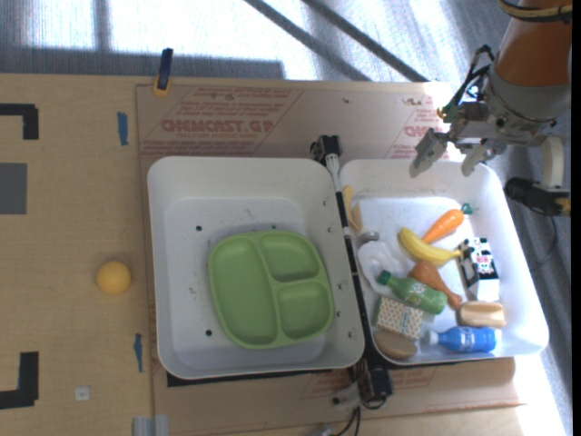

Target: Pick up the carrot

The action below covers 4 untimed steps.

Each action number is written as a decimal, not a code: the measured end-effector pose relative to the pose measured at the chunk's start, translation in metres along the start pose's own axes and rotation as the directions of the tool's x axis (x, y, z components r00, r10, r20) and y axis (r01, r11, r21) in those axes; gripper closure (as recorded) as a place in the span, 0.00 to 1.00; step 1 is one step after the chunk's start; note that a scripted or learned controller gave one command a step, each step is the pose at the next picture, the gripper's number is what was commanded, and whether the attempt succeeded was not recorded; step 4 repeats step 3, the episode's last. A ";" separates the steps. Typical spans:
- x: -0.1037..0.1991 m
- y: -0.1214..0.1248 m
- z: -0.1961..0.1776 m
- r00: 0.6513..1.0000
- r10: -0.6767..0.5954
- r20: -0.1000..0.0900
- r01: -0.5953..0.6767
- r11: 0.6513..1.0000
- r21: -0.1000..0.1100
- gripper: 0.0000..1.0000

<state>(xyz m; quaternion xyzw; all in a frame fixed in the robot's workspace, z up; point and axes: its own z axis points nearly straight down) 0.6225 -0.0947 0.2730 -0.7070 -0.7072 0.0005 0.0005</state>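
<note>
Gripper (450,160) over right bin's (520,243) far edge, fingers spread, nothing between them.
Carrot (442,224) lies in that bin, touching the banana (427,247).

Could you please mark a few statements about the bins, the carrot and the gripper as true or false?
1. The carrot lies in the right bin. True.
2. The gripper holds the carrot. False: it is open above the bin's far edge, with nothing between its fingers.
3. The green tray sits in the left bin. True.
4. The yellow ball lies inside the left bin. False: it rests on the bench outside it.
5. The banana lies on the green tray. False: it is beside the carrot.
</note>
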 end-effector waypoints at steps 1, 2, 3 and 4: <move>-0.029 -0.056 0.092 0.996 0.087 0.000 -0.087 0.996 0.010 0.00; -0.069 -0.012 0.175 0.951 0.309 -0.001 -0.309 0.951 -0.004 0.00; -0.068 -0.013 0.168 0.951 0.308 -0.001 -0.308 0.951 0.000 1.00; -0.068 -0.013 0.168 0.951 0.308 -0.001 -0.308 0.951 0.000 1.00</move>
